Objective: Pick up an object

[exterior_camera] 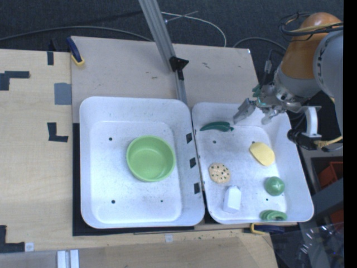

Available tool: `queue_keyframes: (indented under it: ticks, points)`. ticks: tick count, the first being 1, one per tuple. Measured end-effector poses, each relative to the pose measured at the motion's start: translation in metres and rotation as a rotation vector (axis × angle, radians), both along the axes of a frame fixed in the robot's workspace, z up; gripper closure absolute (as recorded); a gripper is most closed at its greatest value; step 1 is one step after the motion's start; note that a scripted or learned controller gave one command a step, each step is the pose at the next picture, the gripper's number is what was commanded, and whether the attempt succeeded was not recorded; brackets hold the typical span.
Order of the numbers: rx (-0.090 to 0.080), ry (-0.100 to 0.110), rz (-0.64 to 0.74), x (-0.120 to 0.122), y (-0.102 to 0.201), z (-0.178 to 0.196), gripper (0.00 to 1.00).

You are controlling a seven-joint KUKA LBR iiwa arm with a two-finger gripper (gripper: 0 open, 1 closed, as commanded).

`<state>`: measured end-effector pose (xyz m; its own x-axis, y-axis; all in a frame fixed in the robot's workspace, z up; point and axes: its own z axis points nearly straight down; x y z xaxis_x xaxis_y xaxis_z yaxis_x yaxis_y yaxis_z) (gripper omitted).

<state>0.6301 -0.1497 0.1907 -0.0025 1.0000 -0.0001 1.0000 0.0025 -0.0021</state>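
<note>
Bins sat side by side on the bench, the left bin (pixel 95 121) holding just a green bowl (pixel 150 158) near its middle. The right bin (pixel 295 172) carried all the small stuff. The arm came in from 3 o'clock and its gripper (pixel 257 111) hung over that bin's 12 o'clock rim, fingers spread apart with nothing between them. A dark green pepper (pixel 216 127) lay just at the gripper's 8 o'clock, apart from it. Yellow lemon-shaped piece (pixel 262 153) was near the bin's centre, a green ball (pixel 274 185) at its 5 o'clock, and a green ring-ish thing (pixel 273 215) down by the 6 o'clock rim. A white carton (pixel 232 198) stood just below a chocolate chip cookie (pixel 219 173).
</note>
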Motion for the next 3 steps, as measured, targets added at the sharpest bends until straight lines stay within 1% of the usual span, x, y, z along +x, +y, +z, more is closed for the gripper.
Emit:
queue_keyframes:
  ticks: [1,2,3]
  points:
    - [0.000,0.000,0.000,0.000,0.000,0.000,0.00]
    - [0.000,0.005,0.000,-0.004,0.010,-0.059,0.00]
    - [-0.001,0.002,0.000,-0.005,0.011,-0.105,0.00]
